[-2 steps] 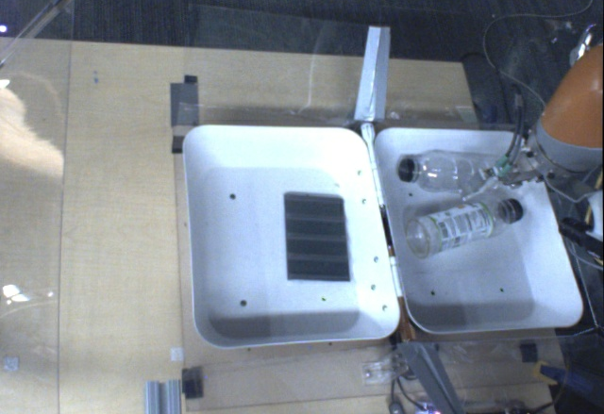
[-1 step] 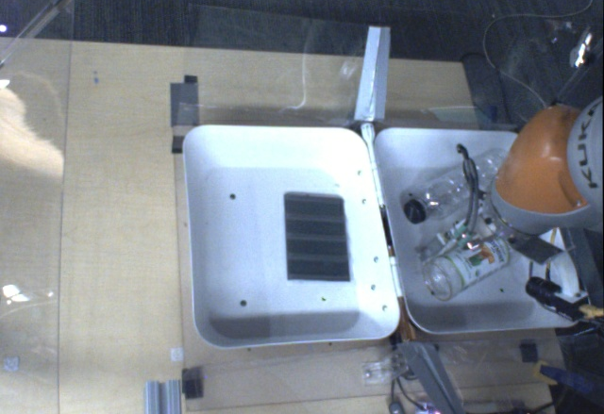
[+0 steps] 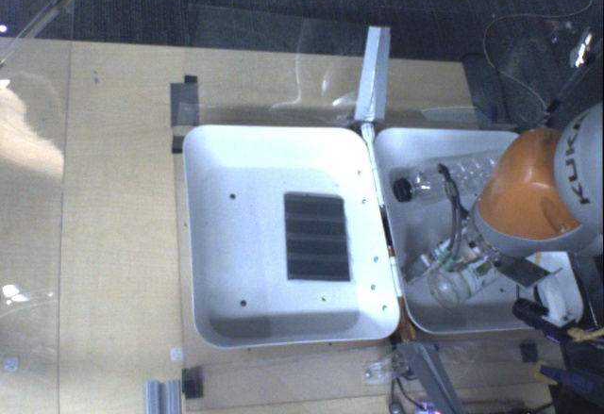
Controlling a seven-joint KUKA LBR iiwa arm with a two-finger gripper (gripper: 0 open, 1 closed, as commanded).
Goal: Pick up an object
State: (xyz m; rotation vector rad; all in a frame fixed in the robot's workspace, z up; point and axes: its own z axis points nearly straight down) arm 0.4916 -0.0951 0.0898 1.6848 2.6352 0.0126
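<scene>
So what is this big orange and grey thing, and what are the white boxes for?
The orange and grey thing is a robot arm. It reaches in from the right side of the picture. The camera hangs above the bench and looks down at a slant. The bench holds two shallow white bins side by side. The left bin has a dark ridged rectangle lying flat near its middle. The right bin has a clear plastic bottle with a black cap lying on its side, and more clear plastic lies below it. The arm is over the right bin, and its body covers its grabbing fingers, so I cannot tell if it holds anything.
</scene>
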